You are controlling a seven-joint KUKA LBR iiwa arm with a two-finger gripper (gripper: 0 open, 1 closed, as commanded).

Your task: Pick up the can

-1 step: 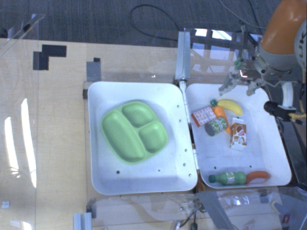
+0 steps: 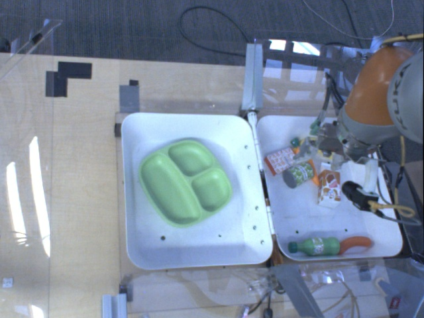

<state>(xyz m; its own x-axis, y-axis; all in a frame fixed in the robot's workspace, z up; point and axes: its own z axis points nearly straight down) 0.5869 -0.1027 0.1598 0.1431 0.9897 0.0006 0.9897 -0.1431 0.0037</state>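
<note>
Bottle: green bottle [image 2: 317, 246] lies on its side along the near wall of the right bin [image 2: 391, 244], closest thing to my camera. An orange-red piece [image 2: 355, 244] lies just beside its cap end.
Can: the can [image 2: 300, 173] lies on its side in the middle of the right bin, green label, grey end facing left. It touches or nearly touches the red-and-white packet [image 2: 280, 159] on its upper left.
Neighbours: small carton [image 2: 330, 187] with red print sits just right of the can. Small bits of clutter [image 2: 299, 142] further back, too small for me to name.
Left bin: left bin [image 2: 139, 244] holds a green divided plate [image 2: 186, 181], well apart from the work.
Arm: grey body with the orange band [image 2: 377, 85] comes in from the right, wrist over the far right part of the right bin.
Gripper: gripper [image 2: 326, 141] sits up and right of the can, near it, not on it. I cannot tell how it is set from this slant.
Hold: nothing visible in the gripper. Can looks to be resting on the bin floor.
Progress: I read this as approach only. Pick not yet done.
Left to do: line up over the can, descend, close on it, lift clear.
Risk: my guess, packet and carton crowd both sides, and a can on its side may roll.
</note>
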